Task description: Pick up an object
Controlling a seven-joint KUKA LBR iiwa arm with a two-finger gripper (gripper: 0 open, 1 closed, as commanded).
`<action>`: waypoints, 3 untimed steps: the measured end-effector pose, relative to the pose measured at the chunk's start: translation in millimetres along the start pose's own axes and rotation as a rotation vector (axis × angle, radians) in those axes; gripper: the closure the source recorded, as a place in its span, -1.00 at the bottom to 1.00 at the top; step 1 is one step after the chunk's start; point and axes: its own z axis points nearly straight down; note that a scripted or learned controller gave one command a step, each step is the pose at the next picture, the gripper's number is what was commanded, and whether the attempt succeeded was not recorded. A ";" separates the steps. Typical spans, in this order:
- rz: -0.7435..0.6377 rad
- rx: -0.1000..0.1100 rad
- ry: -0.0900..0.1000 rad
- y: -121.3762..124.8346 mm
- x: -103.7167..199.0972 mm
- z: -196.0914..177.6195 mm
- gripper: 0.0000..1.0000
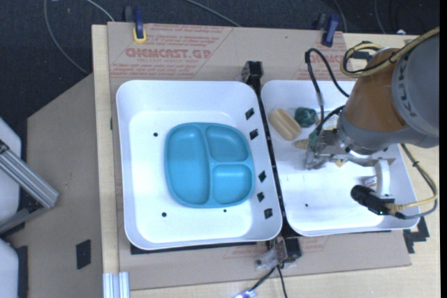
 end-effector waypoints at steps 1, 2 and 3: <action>-0.002 -0.006 -0.003 4.8 -1.9 -44.0 1.00; -0.002 -0.009 -0.004 11.6 -7.3 -105.5 1.00; -0.004 -0.010 -0.004 11.7 0.8 -166.7 1.00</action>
